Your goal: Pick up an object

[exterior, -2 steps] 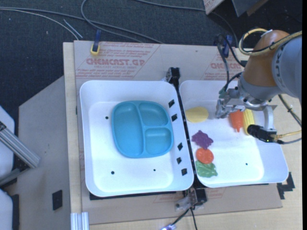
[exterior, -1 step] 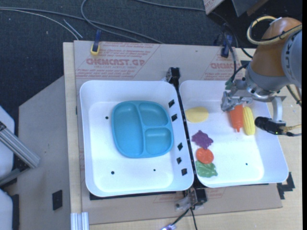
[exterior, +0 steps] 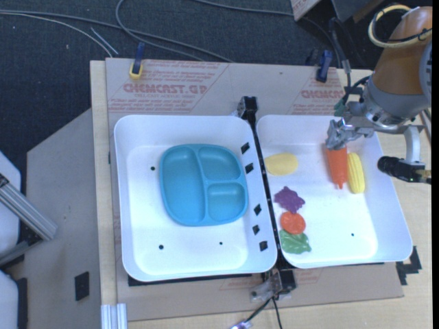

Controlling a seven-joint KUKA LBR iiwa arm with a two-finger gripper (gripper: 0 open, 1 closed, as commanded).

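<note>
Board (exterior: 206, 84): red print "CHEMCAST GP"
Gripper (exterior: 339, 137): over carrot (exterior: 337, 167), beside corn (exterior: 355, 173); grip cannot be told
Left bin (exterior: 130, 184): blue divided plate (exterior: 204, 184)

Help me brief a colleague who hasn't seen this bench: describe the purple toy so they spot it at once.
Start at the right-hand white bin, the one without the blue divided plate. Along its left side runs a column of toy foods; the purple toy sits below the yellow lemon-like piece and above the red tomato. It is the only purple, lumpy-edged item there.
</note>
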